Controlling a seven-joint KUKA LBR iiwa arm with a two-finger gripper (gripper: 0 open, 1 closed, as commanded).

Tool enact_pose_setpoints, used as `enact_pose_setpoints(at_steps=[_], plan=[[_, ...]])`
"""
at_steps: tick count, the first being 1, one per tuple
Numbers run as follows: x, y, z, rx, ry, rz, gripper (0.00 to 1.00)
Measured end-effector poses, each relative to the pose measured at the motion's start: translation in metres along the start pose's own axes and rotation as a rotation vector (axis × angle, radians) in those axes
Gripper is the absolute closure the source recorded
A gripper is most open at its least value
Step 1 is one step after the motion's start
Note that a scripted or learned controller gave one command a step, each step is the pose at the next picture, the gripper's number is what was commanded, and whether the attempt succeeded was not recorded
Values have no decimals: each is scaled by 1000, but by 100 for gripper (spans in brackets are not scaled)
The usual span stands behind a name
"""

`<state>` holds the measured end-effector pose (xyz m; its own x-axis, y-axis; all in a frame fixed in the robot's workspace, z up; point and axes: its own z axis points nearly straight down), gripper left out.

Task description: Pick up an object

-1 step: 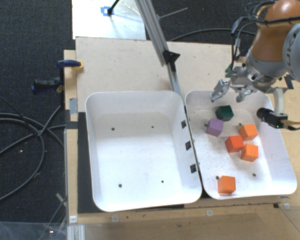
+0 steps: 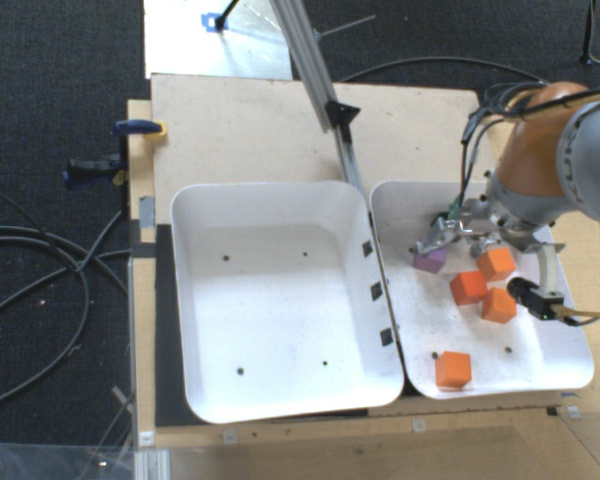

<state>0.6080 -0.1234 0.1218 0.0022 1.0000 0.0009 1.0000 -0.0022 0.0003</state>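
My gripper (image 2: 433, 242) hangs low over the upper left part of the right bin (image 2: 570, 368), with the arm reaching in from the right. A small purple block (image 2: 430, 260) lies right at the gripper's tip, partly covered by it. I cannot tell whether the block is gripped or just lying beneath the gripper. Three orange cubes sit close by to the right: one (image 2: 497, 262) under the wrist, one (image 2: 469, 287) below the gripper, and one (image 2: 499, 305) beside it. Another orange cube (image 2: 453, 369) rests near the bin's front edge.
The left bin (image 2: 195, 208) stands beside the right one, and their walls meet just left of the gripper. A slanted metal pole (image 2: 310, 48) crosses above the bench at the back. A blue clamp (image 2: 130, 128) grips the bench's left edge.
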Motion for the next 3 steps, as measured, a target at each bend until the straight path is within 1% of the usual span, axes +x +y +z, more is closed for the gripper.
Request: enact_pose_setpoints(at_steps=[1, 2, 3], plan=[[14, -42, 31, -1, 0, -4, 0], [32, 26, 30, -8, -1, -10, 0], [30, 24, 20, -5, -1, -10, 100]])
